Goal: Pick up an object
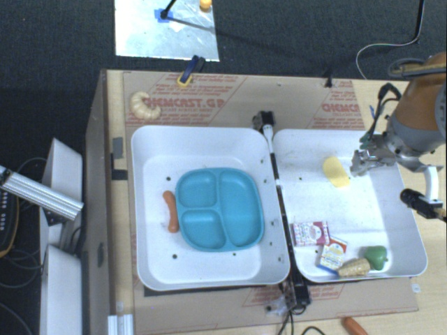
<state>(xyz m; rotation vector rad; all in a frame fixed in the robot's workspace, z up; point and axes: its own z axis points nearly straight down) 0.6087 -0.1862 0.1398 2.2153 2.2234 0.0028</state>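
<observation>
Dark carpet surrounds a cardboard-topped bench bearing two shallow white bins side by side. A shiny sheet lies on the carpet beyond the bench, with a small orange ball on it.

My gripper hangs over the far part of the right bin, reached in from the right on my grey arm with its orange band. Whether my jaws are spread or pressed together I cannot tell; the view does not resolve them, and nothing is visibly pinched between them.

Objects relative to my jaws:
- Yellow object: just beside the jaws, toward the left bin, lying on the right bin's floor. I cannot tell whether it touches them.
- Red-and-white packet: well nearer the camera than the jaws, on the same bin's floor.
- Small carton, beige root-shaped piece and green pepper: clustered at the bin's near edge, well apart from the jaws.
- Left bin: well to the left of the jaws, holding a blue divided tray with an orange sausage just beside the tray's left rim.
- Pale ridged piece and blue-and-yellow item: on the cardboard beyond the left bin, far from the jaws.
</observation>
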